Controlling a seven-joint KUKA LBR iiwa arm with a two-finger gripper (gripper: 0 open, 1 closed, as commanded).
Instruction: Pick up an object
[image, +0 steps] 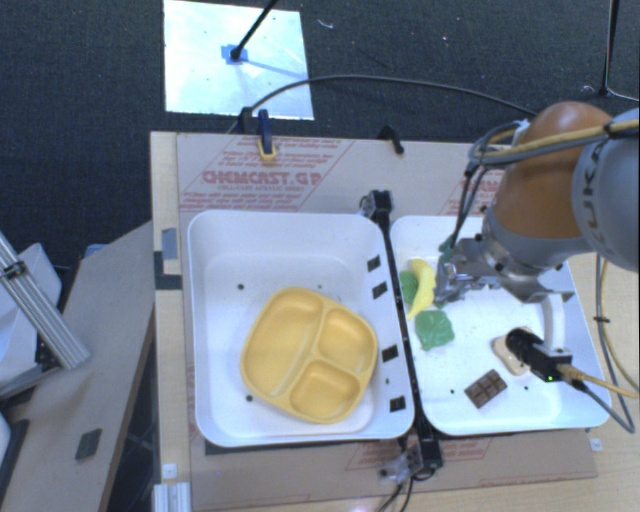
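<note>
Several small things lie in the right bin (510, 408): a yellow banana (423, 283) just beside the gripper (450, 285), a green leaf (434, 328) below it, and a brown block (486, 388) nearer the front. Whether the gripper is clamped or spread cannot be told. A yellow plate (310, 352) sits in the left bin (215, 300).

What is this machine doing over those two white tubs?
A grey and orange robot arm reaches in from the right over the right-hand bin. Its tool sits low beside a yellow piece and a green piece, seemingly going for one; whether it has hold of anything is unclear. A brown block lies nearer the front. The left bin holds a yellow divided tray.
</note>
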